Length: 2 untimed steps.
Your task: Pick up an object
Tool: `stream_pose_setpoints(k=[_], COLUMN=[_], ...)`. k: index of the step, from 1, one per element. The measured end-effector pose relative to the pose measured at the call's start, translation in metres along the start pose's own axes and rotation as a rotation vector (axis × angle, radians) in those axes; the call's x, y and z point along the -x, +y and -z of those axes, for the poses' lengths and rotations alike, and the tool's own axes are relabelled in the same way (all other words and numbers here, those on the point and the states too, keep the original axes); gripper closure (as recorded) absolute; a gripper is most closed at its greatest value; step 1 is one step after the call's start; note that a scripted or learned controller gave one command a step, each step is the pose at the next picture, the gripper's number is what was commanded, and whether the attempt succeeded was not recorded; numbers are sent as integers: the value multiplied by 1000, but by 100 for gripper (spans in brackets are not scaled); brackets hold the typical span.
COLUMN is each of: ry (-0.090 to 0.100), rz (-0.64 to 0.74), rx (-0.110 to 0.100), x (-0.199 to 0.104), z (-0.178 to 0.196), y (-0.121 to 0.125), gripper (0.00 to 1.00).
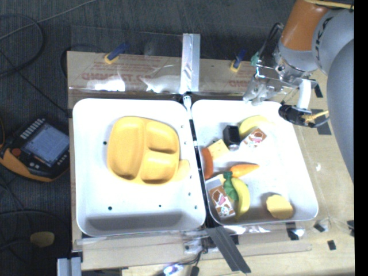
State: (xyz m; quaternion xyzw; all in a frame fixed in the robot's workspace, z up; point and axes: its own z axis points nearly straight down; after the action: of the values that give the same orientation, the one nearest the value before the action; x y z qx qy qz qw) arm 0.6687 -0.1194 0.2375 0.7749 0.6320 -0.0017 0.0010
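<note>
— Fingers first: spread or pressed together?

— Can't tell. The gripper [253, 93] is a tangle of silver metal at the upper right of the frame, over the top rim of the right bin [299, 154], and the view is too slanted to settle it. Nothing shows held in it.

— Where are the things it could pick?

— All in the right bin, below and left of the gripper. A pale yellow-green curved piece [255, 122] is nearest, with a black block [231, 135] just to its left and a small printed packet [256, 137] touching it from below.

— And further down?

— A yellow wedge [217, 149] near the bin's left wall, a red-orange strip [208, 164] below it, and a carrot [245, 168] in the middle. Toward the bottom edge, a banana [240, 193] lies against a second packet [219, 201]. A yellow block [279, 206] sits apart at the lower right.

— The left bin?

— The left bin [92, 206] holds a yellow divided tray [144, 148], near its middle.
</note>
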Motion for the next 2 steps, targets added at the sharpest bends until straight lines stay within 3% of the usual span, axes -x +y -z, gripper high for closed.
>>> stream_pose_setpoints(k=[1,2], ry=[-1,3], rz=[-1,65], rx=[0,0], x=[0,34], z=[0,-129], y=[0,-18], gripper=[0,0])
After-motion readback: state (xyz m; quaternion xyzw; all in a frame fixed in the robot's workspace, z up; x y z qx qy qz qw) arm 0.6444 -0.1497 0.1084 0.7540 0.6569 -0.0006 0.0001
